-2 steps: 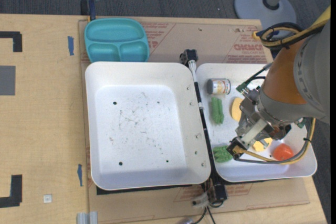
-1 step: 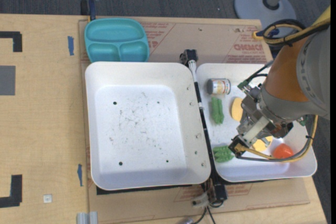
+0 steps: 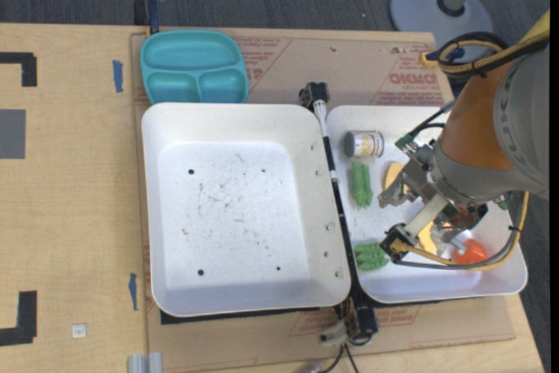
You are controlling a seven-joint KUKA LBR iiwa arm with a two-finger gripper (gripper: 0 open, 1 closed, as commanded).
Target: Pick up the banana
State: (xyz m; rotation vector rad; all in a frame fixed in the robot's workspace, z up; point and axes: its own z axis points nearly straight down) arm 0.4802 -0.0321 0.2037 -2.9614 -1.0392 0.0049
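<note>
The banana [image 3: 394,176] lies in the right bin [image 3: 502,279], yellow, mostly covered by the arm's wrist; one end shows just left of the wrist and another yellow strip shows lower down under the gripper. My gripper [image 3: 393,219] hangs low over the bin's middle, pointing left. Its fingers [image 3: 389,196] stand spread apart, open, with bare bin floor between the tips. The banana sits right beside the upper finger and beneath the gripper body; I see nothing clamped between the fingers.
In the right bin are a small can [image 3: 364,143] at the back, a green pod-like piece [image 3: 361,185], another green piece [image 3: 371,257] at the front left, and an orange-red object [image 3: 472,252]. The left bin [image 3: 166,188] adjoins. A teal divided tray [image 3: 194,66] sits behind it.
</note>
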